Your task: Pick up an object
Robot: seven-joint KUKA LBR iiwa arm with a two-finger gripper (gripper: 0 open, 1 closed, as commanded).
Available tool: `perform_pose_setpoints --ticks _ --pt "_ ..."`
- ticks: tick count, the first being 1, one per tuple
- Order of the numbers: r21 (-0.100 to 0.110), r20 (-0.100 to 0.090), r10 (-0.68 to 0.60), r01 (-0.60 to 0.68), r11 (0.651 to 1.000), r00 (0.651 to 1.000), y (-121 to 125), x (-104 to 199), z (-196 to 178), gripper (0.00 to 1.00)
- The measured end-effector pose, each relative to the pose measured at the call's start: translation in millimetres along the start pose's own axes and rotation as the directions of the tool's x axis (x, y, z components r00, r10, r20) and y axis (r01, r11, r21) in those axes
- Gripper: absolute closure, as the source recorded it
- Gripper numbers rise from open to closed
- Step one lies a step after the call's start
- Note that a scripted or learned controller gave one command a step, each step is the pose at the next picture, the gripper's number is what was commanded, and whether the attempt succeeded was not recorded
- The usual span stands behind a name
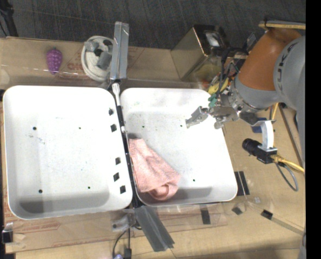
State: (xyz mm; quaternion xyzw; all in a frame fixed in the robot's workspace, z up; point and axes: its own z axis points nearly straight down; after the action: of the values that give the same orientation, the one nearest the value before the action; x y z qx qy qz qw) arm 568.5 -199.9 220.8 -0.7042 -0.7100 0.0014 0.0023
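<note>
Now pink cloth [151, 170] lies bunched in lower left of right bin [214, 161], against middle wall; soft, light, floppy, so best pinch a raised fold on top; gripper [204, 116] at upper right, empty; cannot tell if open.

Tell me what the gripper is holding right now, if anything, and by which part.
Nothing is held. The gripper hangs over the right bin near its upper right corner, and the pink cloth lies apart from it against the bin's lower left side.
</note>
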Motion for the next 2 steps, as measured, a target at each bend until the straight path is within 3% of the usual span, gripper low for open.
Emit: perform_pose_setpoints --ticks 1,2 --pt "0.001 0.001 -0.009 0.009 1.0 1.0 -10.7 39.6 62.0 0.0" --pt "0.0 0.001 -0.101 0.101 0.995 0.995 -16.9 76.7 113.7 0.0"
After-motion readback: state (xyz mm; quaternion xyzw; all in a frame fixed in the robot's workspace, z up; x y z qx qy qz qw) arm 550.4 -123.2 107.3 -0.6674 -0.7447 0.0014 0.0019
